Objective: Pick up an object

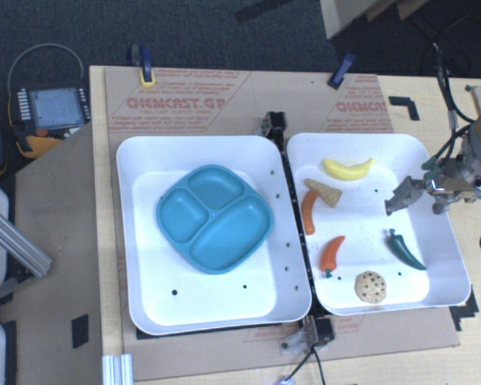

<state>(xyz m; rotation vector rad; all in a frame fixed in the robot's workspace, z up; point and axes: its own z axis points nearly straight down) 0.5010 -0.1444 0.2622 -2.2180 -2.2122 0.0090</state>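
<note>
The right bin (441, 295) holds several small toys. A yellow banana (347, 168) lies at the back. A tan wedge (325, 191) touches an orange chili (308, 212) near the left wall. A red pepper (332, 253) and a round cookie (371, 286) sit toward the front. A dark green pepper (404, 249) lies on the right side. My gripper (421, 201) hangs over the bin's right part, just behind the green pepper. Its fingers (399, 196) are spread open with nothing between them.
The left bin (144, 295) holds a blue divided plate (215, 216). A black clamp (274, 123) sits at the back of the joint between the bins. A pendant with a screen (54, 107) lies off the bench at the left.
</note>
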